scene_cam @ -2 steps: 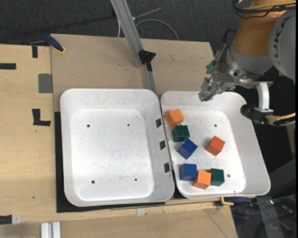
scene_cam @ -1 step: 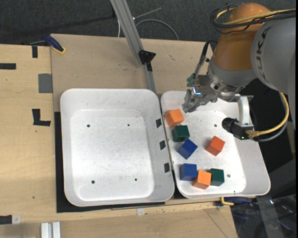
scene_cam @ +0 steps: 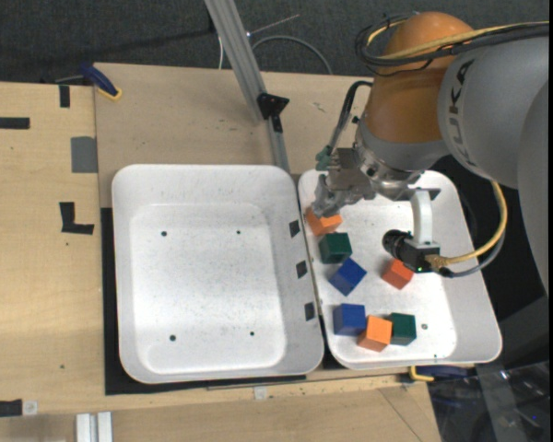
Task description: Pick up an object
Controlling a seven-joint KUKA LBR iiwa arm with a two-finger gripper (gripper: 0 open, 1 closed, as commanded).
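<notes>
Blocks lie in the right bin (scene_cam: 461,339), seven of them by my count: three orange, two green and two blue. One orange block (scene_cam: 326,220) is at the left side of this bin, directly under the gripper (scene_cam: 332,201), and it seems to touch the fingertips, but I cannot tell if the fingers are apart or closed on it. Just below it is a green block (scene_cam: 335,247), then a blue block (scene_cam: 348,275). A second orange block (scene_cam: 397,273) lies to the right of these, near a black cylinder part on the arm's wrist. Near the front edge three blocks sit close together: a blue block (scene_cam: 349,318), an orange block (scene_cam: 377,331) and a green block (scene_cam: 403,327).

The left bin (scene_cam: 203,274) is the bigger one and stands just beside the right bin; their rims meet in the middle. Both bins rest on a light wooden bench (scene_cam: 37,274) with some black tape marks on its left part. A grey metal pole (scene_cam: 244,58) stands slanted behind the bins. The floor behind the bench is dark.
</notes>
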